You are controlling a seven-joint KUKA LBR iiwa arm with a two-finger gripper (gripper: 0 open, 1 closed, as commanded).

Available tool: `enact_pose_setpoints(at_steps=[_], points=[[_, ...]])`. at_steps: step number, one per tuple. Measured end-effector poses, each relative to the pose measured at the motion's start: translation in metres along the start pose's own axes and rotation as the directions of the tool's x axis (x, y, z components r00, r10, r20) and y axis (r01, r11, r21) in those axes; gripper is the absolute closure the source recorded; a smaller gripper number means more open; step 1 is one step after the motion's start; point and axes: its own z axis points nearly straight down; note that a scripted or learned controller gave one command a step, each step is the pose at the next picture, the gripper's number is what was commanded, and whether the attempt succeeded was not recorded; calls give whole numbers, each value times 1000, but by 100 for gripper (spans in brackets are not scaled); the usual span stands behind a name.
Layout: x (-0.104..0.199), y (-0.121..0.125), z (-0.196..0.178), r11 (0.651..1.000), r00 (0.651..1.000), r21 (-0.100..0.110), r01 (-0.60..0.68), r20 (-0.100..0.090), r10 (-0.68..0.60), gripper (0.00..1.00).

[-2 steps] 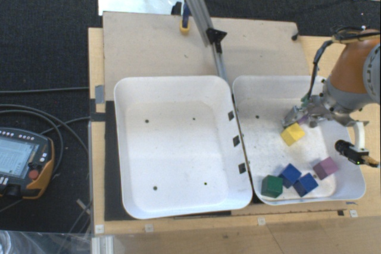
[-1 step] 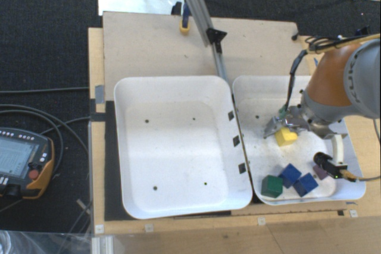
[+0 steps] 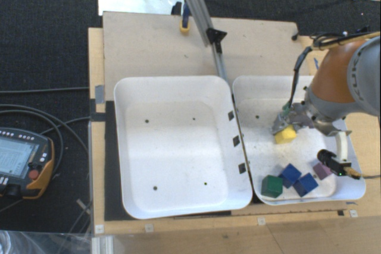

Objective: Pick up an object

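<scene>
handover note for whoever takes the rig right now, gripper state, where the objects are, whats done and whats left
Gripper: low in the right bin, right at the yellow block; whether it has a hold can't be told from this view.
Objects: yellow block mid-bin; green block, two blue blocks and a purple block lie along the bin's near edge. Left bin beside it.
Done: approach to the yellow block.
Left: confirm a grasp, then lift.
</scene>
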Motion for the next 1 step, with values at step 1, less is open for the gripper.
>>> enact_pose_setpoints(at_steps=[1], points=[[55, 10, -64, 1000, 1000, -4, 6, -1, -6, 100]])
